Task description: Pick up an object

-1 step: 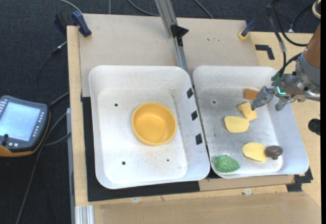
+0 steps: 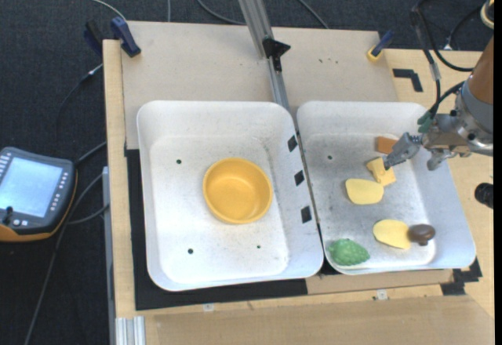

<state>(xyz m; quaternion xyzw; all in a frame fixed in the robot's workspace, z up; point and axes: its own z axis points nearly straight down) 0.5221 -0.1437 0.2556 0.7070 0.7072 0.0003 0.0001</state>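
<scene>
Probably light and stiff, the yellow wedge [image 2: 382, 172] near the right bin's [image 2: 447, 218] far edge suits a side pinch; whether the gripper [image 2: 414, 149] is spread or closed, I cannot tell.

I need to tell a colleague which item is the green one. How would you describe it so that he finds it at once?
Look at the right bin, the one holding several small pieces. Go to its near left corner, beside the divide between the two bins. There lies the green bumpy piece, the single green thing among yellow pieces and a brown one.
</scene>
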